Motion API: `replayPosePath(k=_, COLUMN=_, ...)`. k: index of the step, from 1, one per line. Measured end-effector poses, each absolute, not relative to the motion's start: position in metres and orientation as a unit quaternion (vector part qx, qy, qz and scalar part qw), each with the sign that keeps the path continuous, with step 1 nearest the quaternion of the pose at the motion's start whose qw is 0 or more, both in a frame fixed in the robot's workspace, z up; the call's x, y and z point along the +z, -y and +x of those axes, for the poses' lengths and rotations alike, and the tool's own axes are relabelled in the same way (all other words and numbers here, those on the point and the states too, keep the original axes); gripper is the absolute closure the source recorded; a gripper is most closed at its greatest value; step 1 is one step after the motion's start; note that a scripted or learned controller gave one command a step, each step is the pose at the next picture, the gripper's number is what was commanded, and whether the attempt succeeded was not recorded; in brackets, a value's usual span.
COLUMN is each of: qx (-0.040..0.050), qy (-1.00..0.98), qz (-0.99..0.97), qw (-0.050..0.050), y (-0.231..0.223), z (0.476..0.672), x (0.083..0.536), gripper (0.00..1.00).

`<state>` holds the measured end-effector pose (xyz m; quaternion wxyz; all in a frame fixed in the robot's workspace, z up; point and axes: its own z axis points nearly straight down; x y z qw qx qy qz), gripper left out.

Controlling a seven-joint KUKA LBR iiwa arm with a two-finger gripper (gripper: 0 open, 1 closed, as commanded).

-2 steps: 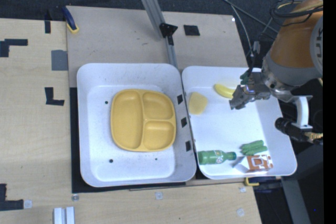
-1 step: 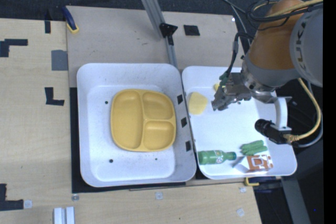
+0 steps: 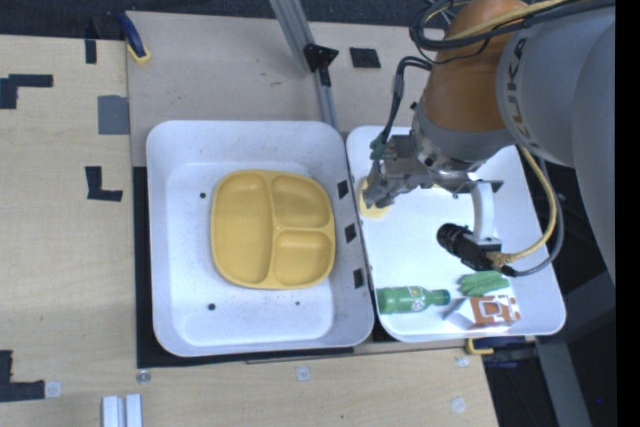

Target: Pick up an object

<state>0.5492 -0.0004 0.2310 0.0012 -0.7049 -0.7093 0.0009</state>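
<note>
My gripper [image 3: 381,192] is down in the right bin [image 3: 430,260], close to its left wall. A small pale yellow object [image 3: 374,210] peeks out just below the gripper, mostly hidden by it, and I cannot tell whether the two touch. Near the bin's front edge lies a green bottle [image 3: 411,298] on its side. To its right are a small green packet [image 3: 484,283] and an orange and white carton [image 3: 492,311].
The left bin [image 3: 180,215] holds a yellow divided plate [image 3: 272,228]. A slanted metal pole [image 3: 290,5] rises behind the bins. Cables loop off the arm's wrist over the right bin's right side [image 3: 530,215].
</note>
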Motion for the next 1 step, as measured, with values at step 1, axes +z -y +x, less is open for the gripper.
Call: replayPosePath(k=1, qx=0.0004, qy=0.710, qz=-0.704, qw=0.001, y=-0.0600, z=0.5458, x=0.2316, gripper=1.00)
